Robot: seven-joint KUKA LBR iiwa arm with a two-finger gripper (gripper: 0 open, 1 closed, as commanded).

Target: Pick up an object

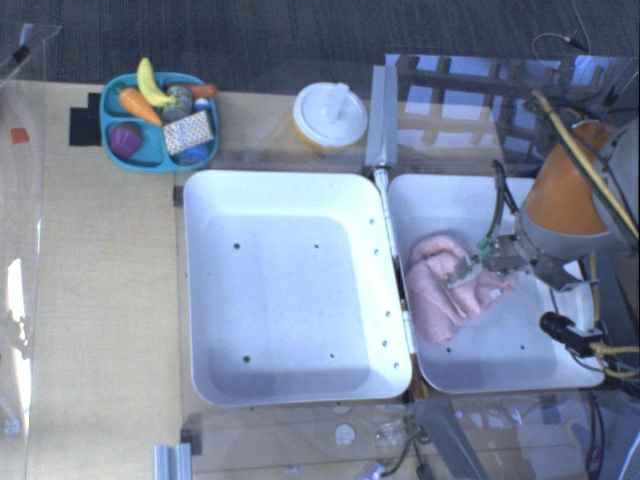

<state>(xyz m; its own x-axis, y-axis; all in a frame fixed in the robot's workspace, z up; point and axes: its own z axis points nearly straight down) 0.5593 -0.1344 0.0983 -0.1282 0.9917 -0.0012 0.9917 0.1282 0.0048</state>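
1. The pink cloth [440, 286] is what I'm after. It lies crumpled in the right bin [520, 363], against that bin's left wall and about midway between its far and near edges. Its long axis runs roughly from the far edge toward the near edge, with a lobe spreading right toward the bin's middle.

2. My end effector [478, 266] sits at the cloth's right-hand side, low over it and apparently touching the folds. The cloth's bulk lies to the left of it, toward the divider between the bins. From this slant I cannot tell whether the fingers are spread or closed, or whether any fabric is caught between them, so I will not call it a hold.

3. My judgement: the coming move turns on that leftward offset. A lift from here would take only the right lobe, if anything; fabric may slip free.

4. There is one arm, reaching in from the right, with its orange band [565, 193] above the wrist.

5. The left bin [285, 283] stands beside it on the surface [90, 298].

6. Along the far edge of the surface stand a blue tray [118, 156] of toy food and a white-lidded tub [331, 115].

7. I can read no brand, label or writing anywhere.
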